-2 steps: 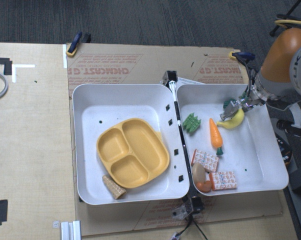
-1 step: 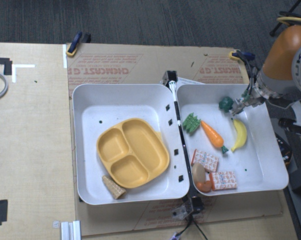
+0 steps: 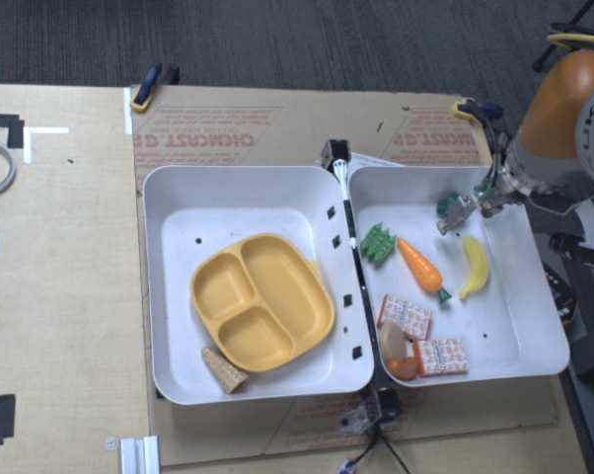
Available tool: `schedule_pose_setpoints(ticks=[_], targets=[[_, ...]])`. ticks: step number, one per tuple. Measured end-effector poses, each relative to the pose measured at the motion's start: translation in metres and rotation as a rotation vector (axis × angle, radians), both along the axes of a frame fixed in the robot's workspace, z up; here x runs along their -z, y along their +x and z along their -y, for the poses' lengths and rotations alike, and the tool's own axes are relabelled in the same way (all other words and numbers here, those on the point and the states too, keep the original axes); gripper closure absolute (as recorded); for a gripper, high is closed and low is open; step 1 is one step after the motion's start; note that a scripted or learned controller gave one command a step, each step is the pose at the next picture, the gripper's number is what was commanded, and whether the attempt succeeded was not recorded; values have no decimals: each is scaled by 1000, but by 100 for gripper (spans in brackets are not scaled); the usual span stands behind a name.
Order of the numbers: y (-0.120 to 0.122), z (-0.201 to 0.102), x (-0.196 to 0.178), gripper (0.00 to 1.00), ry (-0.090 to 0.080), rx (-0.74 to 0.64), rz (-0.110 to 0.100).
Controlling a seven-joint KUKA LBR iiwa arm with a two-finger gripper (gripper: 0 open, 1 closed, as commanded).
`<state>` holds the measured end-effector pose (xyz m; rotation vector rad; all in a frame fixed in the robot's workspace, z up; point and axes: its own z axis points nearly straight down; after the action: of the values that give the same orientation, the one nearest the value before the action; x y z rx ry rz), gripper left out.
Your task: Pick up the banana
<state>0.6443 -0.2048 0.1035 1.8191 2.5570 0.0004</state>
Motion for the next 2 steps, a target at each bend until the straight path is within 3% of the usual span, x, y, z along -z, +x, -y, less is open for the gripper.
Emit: schedule_pose_setpoints(ticks=[1,2], targets=[[-49,2,11,0,1,-324,-2],[-48,2,0,100,-1,-322,2]])
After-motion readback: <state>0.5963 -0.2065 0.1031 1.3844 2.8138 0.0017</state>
